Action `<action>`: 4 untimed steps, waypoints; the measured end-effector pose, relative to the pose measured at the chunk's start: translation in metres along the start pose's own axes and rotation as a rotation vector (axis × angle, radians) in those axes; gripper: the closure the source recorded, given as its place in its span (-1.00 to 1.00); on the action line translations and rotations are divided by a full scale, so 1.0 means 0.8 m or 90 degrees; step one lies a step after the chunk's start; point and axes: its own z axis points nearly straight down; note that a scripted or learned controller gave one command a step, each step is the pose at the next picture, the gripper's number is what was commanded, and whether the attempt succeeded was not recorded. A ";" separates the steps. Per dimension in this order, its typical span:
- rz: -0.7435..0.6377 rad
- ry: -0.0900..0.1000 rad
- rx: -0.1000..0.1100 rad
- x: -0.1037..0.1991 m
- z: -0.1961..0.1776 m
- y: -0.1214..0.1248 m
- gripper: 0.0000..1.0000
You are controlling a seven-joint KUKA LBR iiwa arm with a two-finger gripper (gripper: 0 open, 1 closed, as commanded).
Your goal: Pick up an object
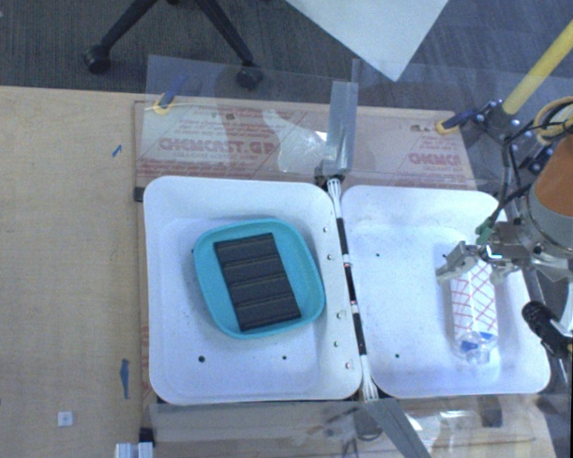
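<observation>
The bench (51,262) carries two white bins. The left bin (169,360) holds a teal tray (308,271) with a dark ridged block (256,281) on it. In the right bin (396,330) lies a white packet with red lattice (474,305). My gripper (473,261) is at its upper end; I cannot tell its state.

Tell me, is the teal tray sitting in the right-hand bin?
No, the teal tray lies in the left bin, while the right bin holds a red-checked packet.
</observation>
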 end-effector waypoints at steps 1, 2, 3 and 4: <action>0.051 -0.011 -0.033 -0.049 0.134 0.022 -1.00; -0.011 -0.021 -0.046 -0.096 0.142 0.013 -1.00; -0.049 -0.020 -0.049 -0.101 0.144 0.008 -1.00; -0.067 -0.008 -0.018 -0.082 0.173 0.054 -1.00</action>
